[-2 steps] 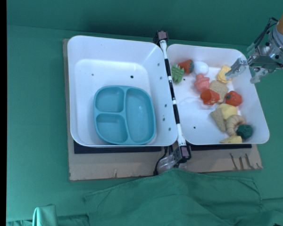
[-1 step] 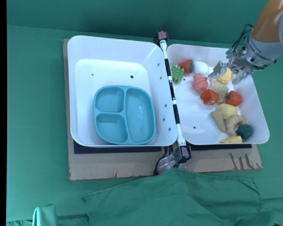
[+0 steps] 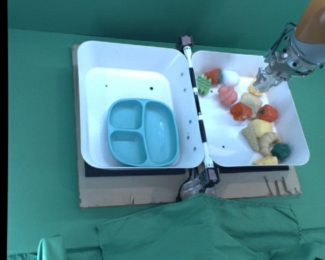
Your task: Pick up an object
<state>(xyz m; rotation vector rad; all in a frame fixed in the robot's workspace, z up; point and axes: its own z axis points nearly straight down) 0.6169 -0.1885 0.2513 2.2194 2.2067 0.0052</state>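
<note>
From the overhead camera I see the gripper point(image 3: 261, 85) low over the upper part of the right bin point(image 3: 298, 124), its tips down at a small yellowish piece point(image 3: 257, 89); I cannot tell how far apart they stand or whether they grip it. Toy foods crowd that bin: a white egg point(image 3: 231, 78), a pinkish-orange piece point(image 3: 227, 95), a tomato point(image 3: 268, 113), a broccoli floret point(image 3: 281, 151). The left bin point(image 3: 97, 64) holds a blue divided plate point(image 3: 143, 132).
</note>
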